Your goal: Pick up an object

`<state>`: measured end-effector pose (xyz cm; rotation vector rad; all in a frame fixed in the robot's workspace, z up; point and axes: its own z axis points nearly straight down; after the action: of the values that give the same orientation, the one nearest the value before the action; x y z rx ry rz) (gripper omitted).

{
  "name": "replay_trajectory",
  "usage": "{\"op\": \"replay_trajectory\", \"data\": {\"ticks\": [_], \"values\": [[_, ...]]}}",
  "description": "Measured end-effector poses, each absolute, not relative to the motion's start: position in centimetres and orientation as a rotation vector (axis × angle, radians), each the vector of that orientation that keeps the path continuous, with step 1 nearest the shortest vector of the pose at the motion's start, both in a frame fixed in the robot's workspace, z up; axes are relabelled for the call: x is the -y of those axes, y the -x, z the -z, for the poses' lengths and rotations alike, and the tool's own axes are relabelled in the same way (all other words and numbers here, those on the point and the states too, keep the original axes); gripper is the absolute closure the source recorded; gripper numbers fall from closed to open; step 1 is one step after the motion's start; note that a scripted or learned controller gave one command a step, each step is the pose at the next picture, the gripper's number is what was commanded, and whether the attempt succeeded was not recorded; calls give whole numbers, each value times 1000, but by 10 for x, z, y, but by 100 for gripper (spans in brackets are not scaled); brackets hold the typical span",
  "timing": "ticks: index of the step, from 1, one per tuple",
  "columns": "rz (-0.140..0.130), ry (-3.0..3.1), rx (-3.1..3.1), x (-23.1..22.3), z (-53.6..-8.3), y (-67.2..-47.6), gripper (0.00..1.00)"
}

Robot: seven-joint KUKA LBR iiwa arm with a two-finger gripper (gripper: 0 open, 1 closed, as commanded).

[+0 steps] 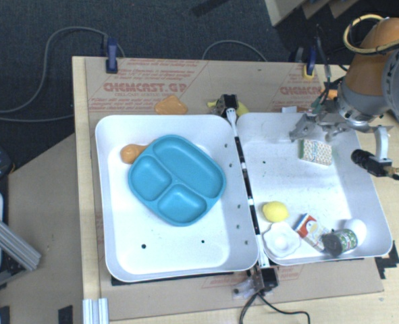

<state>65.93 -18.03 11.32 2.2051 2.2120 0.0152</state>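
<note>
Approach step, judging by pose; your hand [314, 132] hangs at 1 o'clock of the right bin [361, 201], over a patterned packet [316, 152]; grip state: can't tell; next move calls for a straight descent.

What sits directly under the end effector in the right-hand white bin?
Beneath the end effector sits a small speckled white-and-green square packet on the shallow white right bin floor. The packet's upper edge is covered by the fingers, so contact cannot be judged.
</note>
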Motion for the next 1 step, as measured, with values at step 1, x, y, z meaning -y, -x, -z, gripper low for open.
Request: {"op": "replay_trajectory", "data": {"ticks": [1], "values": [[-1,-2214,-2218,171,-89,-660,0]]}}
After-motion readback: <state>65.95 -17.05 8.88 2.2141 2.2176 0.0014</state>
